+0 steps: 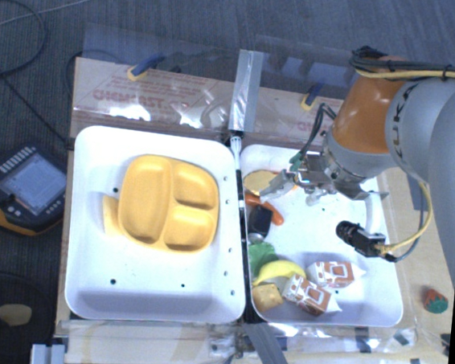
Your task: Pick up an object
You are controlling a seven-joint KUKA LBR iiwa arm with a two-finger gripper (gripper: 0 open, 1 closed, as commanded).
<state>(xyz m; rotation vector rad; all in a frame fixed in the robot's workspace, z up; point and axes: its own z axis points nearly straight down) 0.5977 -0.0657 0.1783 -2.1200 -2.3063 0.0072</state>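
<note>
In the right bin (381, 258), my gripper (295, 192) hangs over the upper left part, open with nothing between its fingers. Its left finger (274, 186) reaches toward a round yellow object (253, 180) at the bin's top left corner. Just below that lie a black and orange item (261, 218), a green object (261, 253) and a yellow banana-like piece (279, 271). Two small red-and-white cartons (332, 273) (309, 295) and a brownish lump (267, 297) sit along the front of the bin.
The left bin (79, 283) holds a yellow divided tray (169, 202) with a pale card under its left edge. A black cable connector (359, 235) hangs from the arm over the right bin. A raised divider (240, 219) separates the bins.
</note>
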